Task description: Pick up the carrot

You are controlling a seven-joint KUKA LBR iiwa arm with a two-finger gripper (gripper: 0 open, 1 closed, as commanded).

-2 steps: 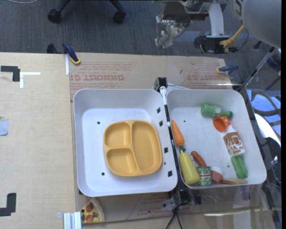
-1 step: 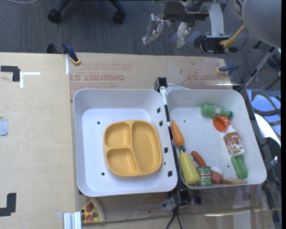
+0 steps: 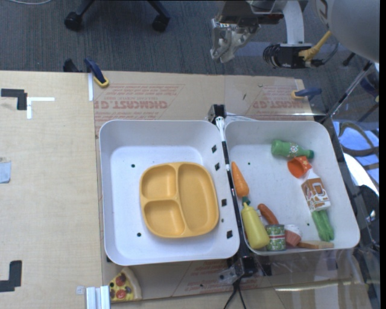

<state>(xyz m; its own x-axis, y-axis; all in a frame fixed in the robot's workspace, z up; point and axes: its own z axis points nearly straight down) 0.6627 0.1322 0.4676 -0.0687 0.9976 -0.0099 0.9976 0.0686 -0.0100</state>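
Gripper (image 3: 227, 43) hung high above far edge of bins — jaw state unclear. Carrot (image 3: 239, 179) lay well below it, in right bin (image 3: 274, 130), tight against left wall — awkward grab, wall likely blocks one finger. Mustard bottle (image 3: 253, 226) just beyond carrot.

Grey carpet floor (image 3: 181, 42) lies beyond a pale wooden bench (image 3: 42, 199), with chair castors (image 3: 75, 21).

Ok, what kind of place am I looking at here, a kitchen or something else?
Probably a robotics lab, not a kitchen. Two white bins sit on a bench lined with cardboard, the right one holding toy food such as a carrot and a yellow bottle. An office chair base stands on grey carpet behind.
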